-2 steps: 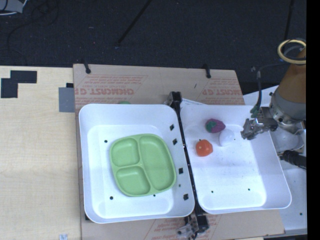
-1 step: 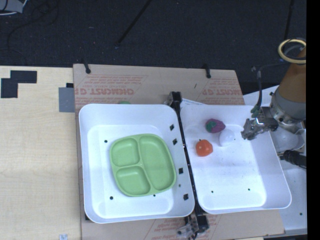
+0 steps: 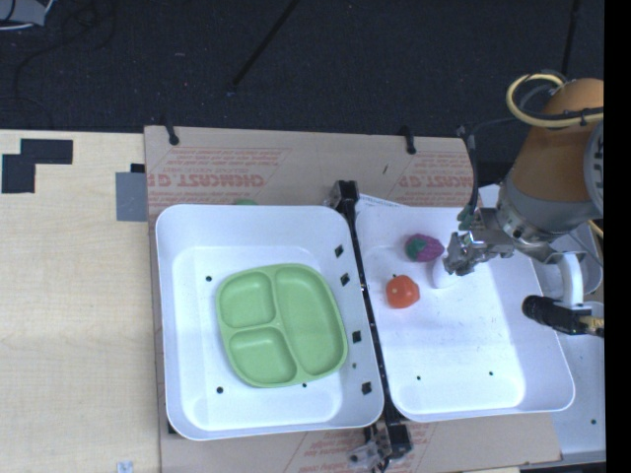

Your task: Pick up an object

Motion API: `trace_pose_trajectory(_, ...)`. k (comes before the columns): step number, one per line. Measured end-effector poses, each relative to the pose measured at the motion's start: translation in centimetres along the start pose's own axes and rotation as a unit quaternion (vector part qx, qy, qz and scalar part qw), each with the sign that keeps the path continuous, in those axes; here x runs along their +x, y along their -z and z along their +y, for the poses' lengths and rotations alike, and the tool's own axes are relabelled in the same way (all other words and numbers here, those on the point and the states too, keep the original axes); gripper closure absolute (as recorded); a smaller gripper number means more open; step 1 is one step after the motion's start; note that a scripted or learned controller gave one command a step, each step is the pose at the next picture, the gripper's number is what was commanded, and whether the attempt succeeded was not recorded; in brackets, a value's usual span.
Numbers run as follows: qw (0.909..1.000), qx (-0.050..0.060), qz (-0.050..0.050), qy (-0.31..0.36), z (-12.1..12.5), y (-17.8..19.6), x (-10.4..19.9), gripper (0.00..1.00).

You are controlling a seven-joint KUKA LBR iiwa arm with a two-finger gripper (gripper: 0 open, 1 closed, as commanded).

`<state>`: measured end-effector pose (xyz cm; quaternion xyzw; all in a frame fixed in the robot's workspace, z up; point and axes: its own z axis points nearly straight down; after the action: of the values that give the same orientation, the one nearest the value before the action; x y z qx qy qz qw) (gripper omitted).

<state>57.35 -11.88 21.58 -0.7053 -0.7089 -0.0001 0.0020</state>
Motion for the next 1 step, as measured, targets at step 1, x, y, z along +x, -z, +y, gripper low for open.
trace_pose_trajectory(1, 1.0000, 0.001, -0.001, -0.001, -1.43, 0.86, 5.19, 1.00)
